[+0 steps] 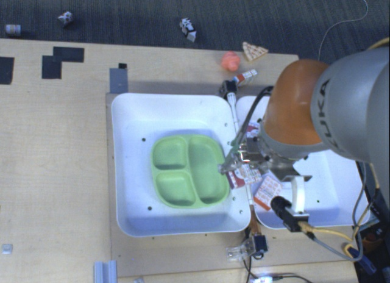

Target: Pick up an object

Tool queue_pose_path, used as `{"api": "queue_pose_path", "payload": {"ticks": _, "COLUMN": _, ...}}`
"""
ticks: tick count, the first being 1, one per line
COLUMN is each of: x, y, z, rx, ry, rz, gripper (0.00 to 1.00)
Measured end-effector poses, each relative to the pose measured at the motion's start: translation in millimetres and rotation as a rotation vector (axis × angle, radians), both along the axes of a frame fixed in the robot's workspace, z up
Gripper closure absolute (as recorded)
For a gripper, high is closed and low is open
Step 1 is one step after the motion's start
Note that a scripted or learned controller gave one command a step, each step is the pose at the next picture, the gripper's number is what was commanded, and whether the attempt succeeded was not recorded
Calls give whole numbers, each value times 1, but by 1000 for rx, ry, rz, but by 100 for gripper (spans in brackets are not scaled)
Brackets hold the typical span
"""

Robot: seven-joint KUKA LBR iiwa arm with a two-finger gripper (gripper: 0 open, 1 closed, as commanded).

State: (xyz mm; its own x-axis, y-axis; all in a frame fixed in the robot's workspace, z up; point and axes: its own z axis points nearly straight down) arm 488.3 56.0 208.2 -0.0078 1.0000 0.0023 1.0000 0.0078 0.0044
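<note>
Only readable text: "KU" in dark letters, reading vertically on the grey arm [356, 102] casing, right of the orange band [295, 102]; remaining letters cut off. Red-and-white packet [266, 191] under the wrist has print, too small to read. Nothing else legible.

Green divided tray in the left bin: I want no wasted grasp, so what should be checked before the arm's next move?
1. Green tray flat in the left bin: ok.
2. Gripper over the tray's right edge, by the bin divider: ok.
3. Finger opening: cannot tell.
4. Anything held: cannot tell.
5. Red-and-white packets crowd the wrist in the right bin: not ok.
</note>
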Motion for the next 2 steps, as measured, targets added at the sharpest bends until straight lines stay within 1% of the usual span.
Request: {"api": "queue_pose_path", "payload": {"ticks": 2, "x": 2, "y": 2, "z": 21, "rx": 3, "ry": -6, "rz": 10, "gripper": 100}}
